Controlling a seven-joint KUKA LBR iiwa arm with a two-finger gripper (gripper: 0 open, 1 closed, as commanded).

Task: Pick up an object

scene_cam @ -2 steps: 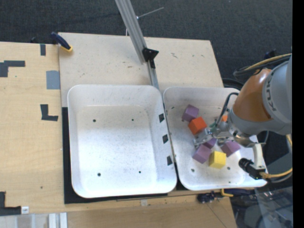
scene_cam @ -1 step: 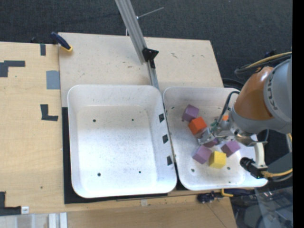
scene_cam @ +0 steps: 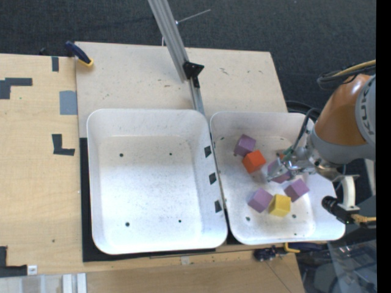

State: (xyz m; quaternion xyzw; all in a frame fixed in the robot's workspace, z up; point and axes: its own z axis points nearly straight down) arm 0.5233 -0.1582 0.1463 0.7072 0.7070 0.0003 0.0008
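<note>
Hand [scene_cam: 286, 167] low in the right bin [scene_cam: 231, 122], right over a purple block [scene_cam: 281, 176]; can't tell if gripping. Orange cube [scene_cam: 254, 161] just left of that block, yellow cube [scene_cam: 280, 205] below. Better to centre on one block, avoid nudging neighbours.

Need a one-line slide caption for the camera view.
Gripper down in the right bin among purple, orange and yellow blocks.
</note>
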